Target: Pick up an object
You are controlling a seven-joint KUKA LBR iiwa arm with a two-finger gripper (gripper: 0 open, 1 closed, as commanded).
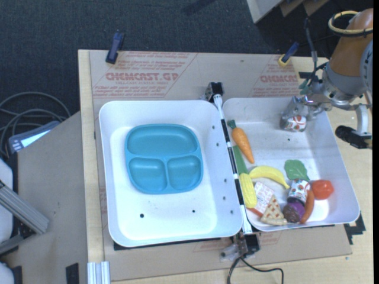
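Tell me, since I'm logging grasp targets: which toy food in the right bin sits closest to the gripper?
The small white-and-red piece directly under the gripper, alone in the right bin's far corner. The carrot, banana and tomato lie nearer the camera.

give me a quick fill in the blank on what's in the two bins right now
1. The blue divided plate lies in the ____ bin of the camera view.
2. The carrot has an orange body and a ____ top.
3. The gripper is over the far part of the ____ bin.
4. The banana is coloured ____.

Missing words: left; green; right; yellow
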